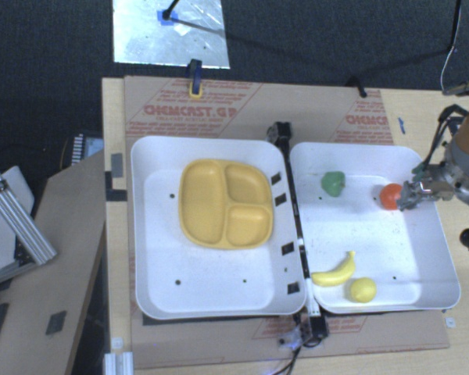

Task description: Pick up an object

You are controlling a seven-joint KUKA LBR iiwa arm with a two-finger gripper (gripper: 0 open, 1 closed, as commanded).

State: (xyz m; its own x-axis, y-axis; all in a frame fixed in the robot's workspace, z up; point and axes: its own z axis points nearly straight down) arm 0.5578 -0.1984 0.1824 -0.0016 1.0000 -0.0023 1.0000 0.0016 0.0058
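I'm looking down on dark carpet (pixel 47 53) surrounding the bench. A shiny metal sheet (pixel 170 20) is lying on it up top, catching light. Brown cardboard (pixel 242 104) is covering the benchtop, and an aluminium frame rail (pixel 12 217) is slanting along my left.

Fixed overhead, slanting down on both white bins (pixel 152 233); left of the jaws, the whole bench (pixel 242 104).
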